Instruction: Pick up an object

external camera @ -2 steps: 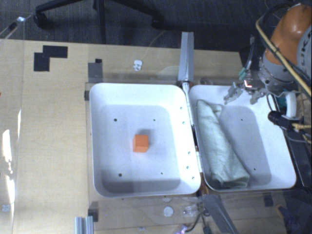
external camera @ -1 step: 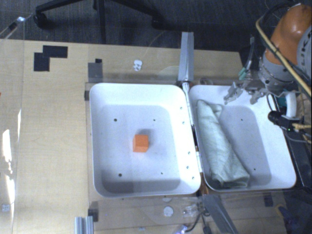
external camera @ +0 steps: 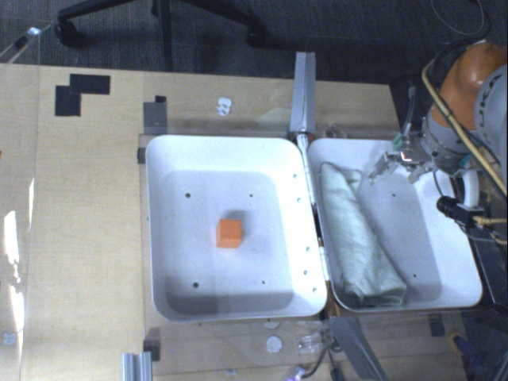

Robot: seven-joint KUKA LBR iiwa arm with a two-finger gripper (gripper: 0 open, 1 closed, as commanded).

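Two shallow white plastic bins are seen side by side on the pale wooden tabletop (external camera: 79,213). In the left white bin (external camera: 171,165) a small orange cube (external camera: 229,233) is found, a little below the middle of the bin floor, well apart from every wall. In the right white bin (external camera: 444,284) a long, crumpled pale grey-green cloth (external camera: 357,244) is laid along the left side, with its long axis running from the top of the bin down to the lower edge and leaning a little to the right as it goes down.

The grey arm with its orange band (external camera: 468,78) is seen reaching in from the right. The small metal pincer (external camera: 397,159) is held over the upper part of the right bin, just beside the top end of the cloth. Nothing is seen between its tips, so nothing seems to be held. How wide it is spread cannot be told, because it is too small and too blurry.

The cloth is the nearer thing: it lies down and to the left of the pincer, close by. The cube lies far off to the left, across the wall between the two bins. It is judged that no pick has been made yet. A short move down and left would probably be needed for the cloth, and a long reach left for the cube.
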